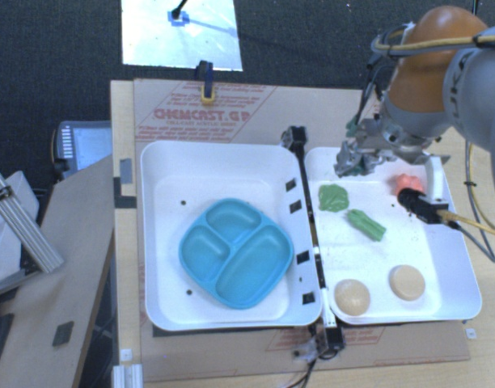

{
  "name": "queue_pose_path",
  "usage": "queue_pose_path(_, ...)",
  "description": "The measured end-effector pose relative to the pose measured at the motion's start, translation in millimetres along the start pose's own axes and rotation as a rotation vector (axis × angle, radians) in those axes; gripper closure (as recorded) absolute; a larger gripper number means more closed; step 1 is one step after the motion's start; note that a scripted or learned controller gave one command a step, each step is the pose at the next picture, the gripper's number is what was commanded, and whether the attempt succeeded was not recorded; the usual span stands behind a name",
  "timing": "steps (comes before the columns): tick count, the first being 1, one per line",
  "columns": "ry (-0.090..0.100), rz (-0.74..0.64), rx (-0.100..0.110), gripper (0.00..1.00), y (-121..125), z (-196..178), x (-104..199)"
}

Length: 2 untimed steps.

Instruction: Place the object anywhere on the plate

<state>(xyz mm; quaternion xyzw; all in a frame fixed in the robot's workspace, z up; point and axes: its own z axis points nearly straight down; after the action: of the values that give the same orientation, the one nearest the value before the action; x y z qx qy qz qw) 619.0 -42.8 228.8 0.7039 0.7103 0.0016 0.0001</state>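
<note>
Found the left bin (162,184) bearing the blue plate (231,257) with nothing on it; placement not yet done. Observed the gripper (357,158) low over the far-left corner of the right bin (442,249), well apart from the plate; could not tell whether spread or closed, nor whether anything was held. Noted every candidate object lying in the right bin: two beige rounds (352,296), green cylinder (367,225), green leafy piece (333,197) just beside the gripper, orange piece (409,183); pick, carry and release judged outstanding.

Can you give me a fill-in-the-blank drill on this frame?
1. The plate is coloured ____.
2. The plate lies in the ____ bin.
3. The number of round tan pieces near the right bin's front edge is ____.
4. The pincer hovers over the ____ bin.

Missing words: blue; left; two; right
</note>
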Motion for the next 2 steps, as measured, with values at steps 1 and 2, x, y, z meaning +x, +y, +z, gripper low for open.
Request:
queue_pose_path(1,0.0,0.0,0.002,1.0,-1.7,9.1,48.7)
queue_pose_path(2,0.001,-0.002,0.002,1.0,-7.9,4.2,109.3)
